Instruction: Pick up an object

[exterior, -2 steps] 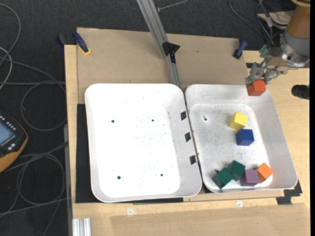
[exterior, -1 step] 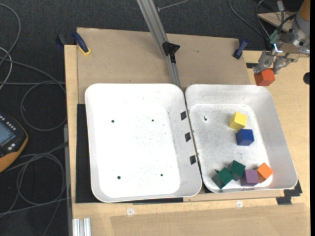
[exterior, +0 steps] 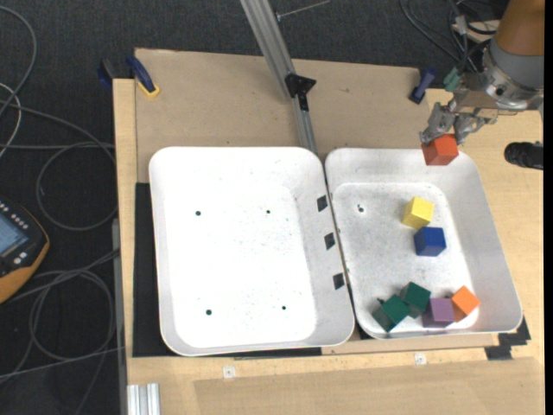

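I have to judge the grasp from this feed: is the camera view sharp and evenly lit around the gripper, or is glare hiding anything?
Camera view: light is even and soft; the right bin is bright white but no glare hides the blocks; the red block at the gripper reads clearly, slightly soft.

You'll find nothing to read here: no text, label, brand, number or sign is legible on anything anywhere in the frame.
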You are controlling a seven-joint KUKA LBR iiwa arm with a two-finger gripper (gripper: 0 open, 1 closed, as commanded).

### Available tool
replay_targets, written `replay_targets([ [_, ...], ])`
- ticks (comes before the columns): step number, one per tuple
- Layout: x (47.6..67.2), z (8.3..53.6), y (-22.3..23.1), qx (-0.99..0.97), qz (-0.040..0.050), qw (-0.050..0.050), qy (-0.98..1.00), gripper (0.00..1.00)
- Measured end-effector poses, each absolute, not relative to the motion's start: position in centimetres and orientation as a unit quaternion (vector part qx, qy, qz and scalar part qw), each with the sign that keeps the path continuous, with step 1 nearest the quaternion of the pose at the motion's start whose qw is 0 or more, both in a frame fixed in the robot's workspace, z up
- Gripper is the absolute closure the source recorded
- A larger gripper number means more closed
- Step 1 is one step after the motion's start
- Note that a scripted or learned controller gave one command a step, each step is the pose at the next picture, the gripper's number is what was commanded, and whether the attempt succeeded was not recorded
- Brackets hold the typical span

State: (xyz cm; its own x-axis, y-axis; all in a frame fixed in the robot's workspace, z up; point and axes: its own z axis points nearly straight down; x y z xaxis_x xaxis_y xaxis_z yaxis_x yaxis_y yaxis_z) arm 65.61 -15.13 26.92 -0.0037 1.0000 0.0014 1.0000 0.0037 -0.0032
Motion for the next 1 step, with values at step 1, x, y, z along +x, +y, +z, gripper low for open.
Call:
replay_targets([
  [1,63.38,25.50,-10.68,-0.706,0.0007,0.002,-0.709,1.00],
])
